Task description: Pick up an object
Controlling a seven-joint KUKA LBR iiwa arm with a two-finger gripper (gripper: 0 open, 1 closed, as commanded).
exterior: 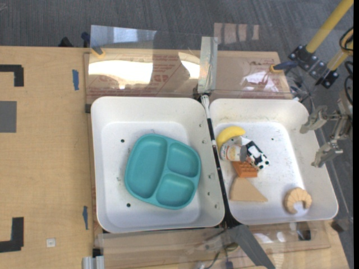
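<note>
Two white bins on the table. Left bin [106, 122]: one teal divided plate [162, 171], three compartments, lying flat. Right bin [286, 133]: five things. One yellow banana [230, 133] at the back, one small jar [231, 151] just below it, one black-and-white toy cow [256, 155] touching an orange block [245, 169], one tan wedge [247, 193], and one croissant [297, 200] in the near right corner. No readable writing or labels. My hand's state: cannot tell.
</note>
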